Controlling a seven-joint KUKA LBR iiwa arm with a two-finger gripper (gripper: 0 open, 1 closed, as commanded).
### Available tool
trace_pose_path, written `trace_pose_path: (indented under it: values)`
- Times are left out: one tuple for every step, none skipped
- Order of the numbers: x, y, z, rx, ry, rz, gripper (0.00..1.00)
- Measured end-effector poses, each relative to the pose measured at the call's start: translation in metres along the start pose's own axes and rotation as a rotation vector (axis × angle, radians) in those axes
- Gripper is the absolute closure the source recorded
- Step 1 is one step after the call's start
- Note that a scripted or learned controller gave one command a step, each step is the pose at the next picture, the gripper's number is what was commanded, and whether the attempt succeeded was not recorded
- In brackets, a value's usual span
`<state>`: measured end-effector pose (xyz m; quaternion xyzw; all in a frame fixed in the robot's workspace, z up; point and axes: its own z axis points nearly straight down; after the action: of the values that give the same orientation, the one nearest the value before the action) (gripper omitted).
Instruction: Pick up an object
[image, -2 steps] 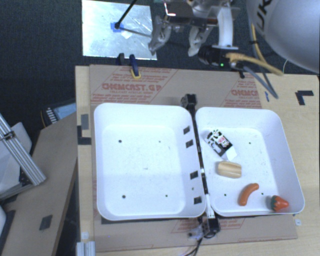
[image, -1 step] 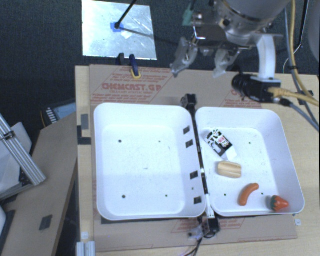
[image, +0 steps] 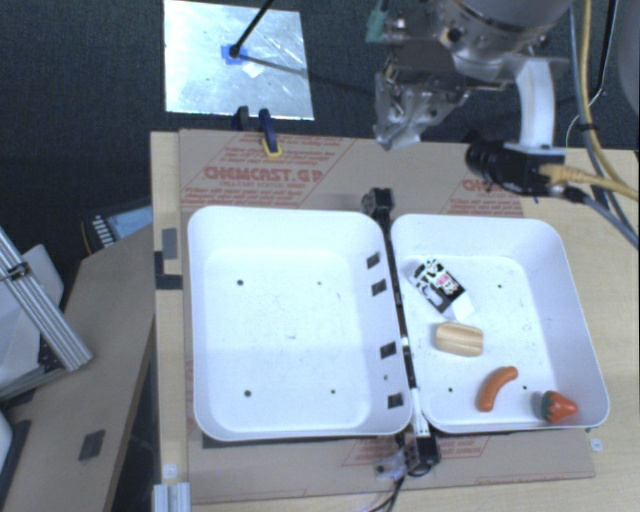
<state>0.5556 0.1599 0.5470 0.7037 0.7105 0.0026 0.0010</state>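
Note:
In the right bin (image: 560, 260) lie several small objects. A black-and-white patterned toy (image: 438, 283) rests near the bin's left wall. Below it sits a tan bread-roll shape (image: 458, 339). An orange sausage shape (image: 496, 388) lies near the front, and a red piece with a green end (image: 556, 405) sits in the front right corner. My gripper (image: 398, 128) hangs high above the back edge of the bench, behind the divide between the bins, with nothing in it. It is well clear of every object.
The left bin (image: 220, 240) stands beside the right one, joined by a black hinge strip (image: 392, 300). A blue and yellow clamp (image: 268, 135) sits at the cardboard's back edge. A metal sheet (image: 238, 58) lies behind the bench.

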Motion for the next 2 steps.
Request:
trace_pose_path:
  values:
    - [-0.059, -0.073, 0.012, 0.005, -0.002, 0.012, 1.00]
    - [-0.072, -0.052, 0.110, 0.009, -0.004, 0.011, 1.00]
